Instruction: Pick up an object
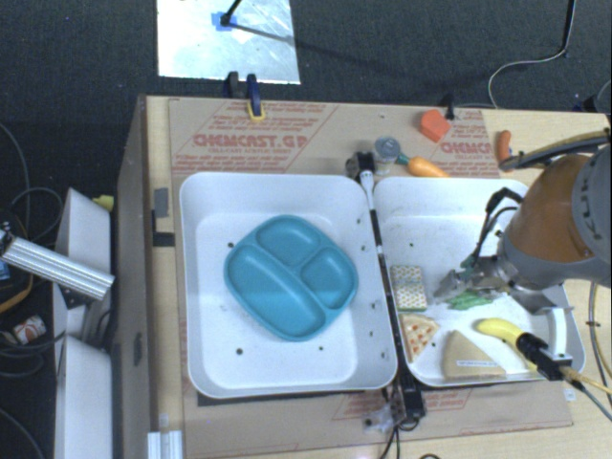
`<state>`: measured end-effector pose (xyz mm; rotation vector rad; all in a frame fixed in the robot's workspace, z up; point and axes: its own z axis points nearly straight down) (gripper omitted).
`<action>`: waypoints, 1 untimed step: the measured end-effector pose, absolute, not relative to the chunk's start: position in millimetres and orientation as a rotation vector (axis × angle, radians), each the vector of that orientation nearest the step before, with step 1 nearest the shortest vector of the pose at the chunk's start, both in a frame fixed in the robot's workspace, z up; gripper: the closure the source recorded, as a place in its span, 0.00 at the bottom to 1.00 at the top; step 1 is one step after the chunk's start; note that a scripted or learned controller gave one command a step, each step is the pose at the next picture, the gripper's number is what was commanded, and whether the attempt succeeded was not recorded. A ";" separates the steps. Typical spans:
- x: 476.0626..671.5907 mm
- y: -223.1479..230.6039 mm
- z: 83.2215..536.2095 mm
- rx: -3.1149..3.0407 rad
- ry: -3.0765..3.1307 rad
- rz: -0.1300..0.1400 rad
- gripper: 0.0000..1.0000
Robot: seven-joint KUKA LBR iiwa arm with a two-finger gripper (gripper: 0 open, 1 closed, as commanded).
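Green object (469,301) under gripper (457,283) in right bin (430,204); finger state unclear, grasp unconfirmed.

Two white bins (206,256) are sitting side by side. One blue tray (290,275) is lying in the left bin. One banana (502,330), one wedge (470,356), one cracker (418,333) and one sponge (408,286) are lying in the right.
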<state>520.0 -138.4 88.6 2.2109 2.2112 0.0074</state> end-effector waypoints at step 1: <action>512.1 -179.3 88.5 2.210 2.214 0.008 0.00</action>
